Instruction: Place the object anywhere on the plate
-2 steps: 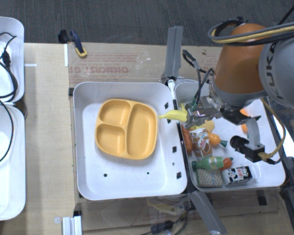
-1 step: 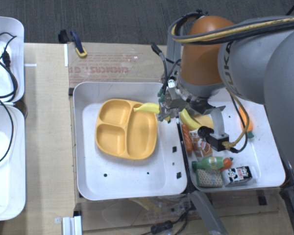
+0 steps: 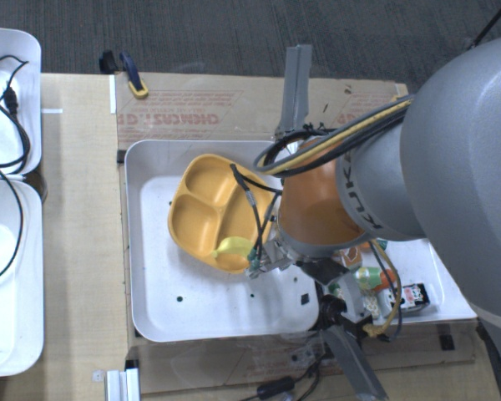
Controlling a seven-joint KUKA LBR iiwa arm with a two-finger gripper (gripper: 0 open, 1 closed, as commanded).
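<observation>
Item: white bin (image 3: 150, 307), sitting on the worktop (image 3: 75, 224), holding a yellow divided plate (image 3: 204, 211).
- Plate: three compartments, lying in the bin's upper middle, seemingly tilting with its far rim leaning toward the bin's back wall.
- Object (image 3: 232, 247): small, pale yellow-green, resting at the plate's near edge in the lower compartment, just beside the arm's wrist. It is apparently lying on the plate already, so the placing looks largely done.

Item: arm (image 3: 451, 165), grey with orange band, reaching in from the right and hanging low over the bin's right half, probably because the plate is its target.
- Pincer (image 3: 263, 261): the wrist is hiding it; open or closed cannot be told.

Item: second white bin (image 3: 0, 324), at left, containing black cable.
</observation>
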